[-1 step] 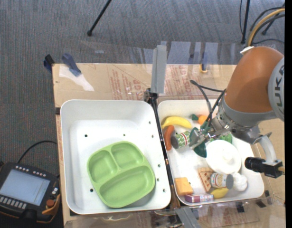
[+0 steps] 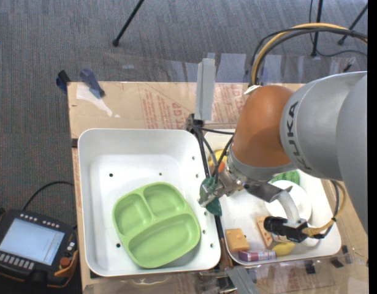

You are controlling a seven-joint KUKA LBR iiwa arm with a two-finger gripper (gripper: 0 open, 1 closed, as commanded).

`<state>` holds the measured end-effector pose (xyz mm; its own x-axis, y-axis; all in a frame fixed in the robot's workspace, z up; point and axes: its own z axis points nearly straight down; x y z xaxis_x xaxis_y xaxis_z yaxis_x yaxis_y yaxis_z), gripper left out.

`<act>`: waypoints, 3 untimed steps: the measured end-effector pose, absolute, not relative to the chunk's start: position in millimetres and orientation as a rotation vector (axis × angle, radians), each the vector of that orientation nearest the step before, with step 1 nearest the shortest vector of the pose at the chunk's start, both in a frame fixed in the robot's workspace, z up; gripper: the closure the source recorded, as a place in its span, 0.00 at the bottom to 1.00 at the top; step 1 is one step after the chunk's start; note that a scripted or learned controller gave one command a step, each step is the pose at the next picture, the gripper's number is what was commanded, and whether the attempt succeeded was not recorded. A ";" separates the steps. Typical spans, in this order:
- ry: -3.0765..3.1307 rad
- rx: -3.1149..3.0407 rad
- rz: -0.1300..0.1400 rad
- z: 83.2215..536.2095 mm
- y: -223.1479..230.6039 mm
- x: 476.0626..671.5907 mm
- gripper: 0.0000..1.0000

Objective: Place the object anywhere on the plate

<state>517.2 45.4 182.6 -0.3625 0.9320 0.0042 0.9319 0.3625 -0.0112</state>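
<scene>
Two white bins point(image 2: 96, 164), one green plate point(image 2: 156, 224) (three-sectioned)

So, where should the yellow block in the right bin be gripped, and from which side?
Probably from straight above, across the middle of the block: it lies flat with its top face bare, while a purple tube lies close at its front.

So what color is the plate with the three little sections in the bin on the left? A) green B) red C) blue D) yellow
A, the divided plate lying in the left bin is light green all over.
</scene>
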 end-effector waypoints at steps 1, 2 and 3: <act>-2.762 -1.491 0.004 255.9 19.7 476.6 1.00; -2.859 -1.285 0.007 198.0 68.9 475.0 1.00; -2.860 -1.288 0.005 199.2 68.4 475.6 0.00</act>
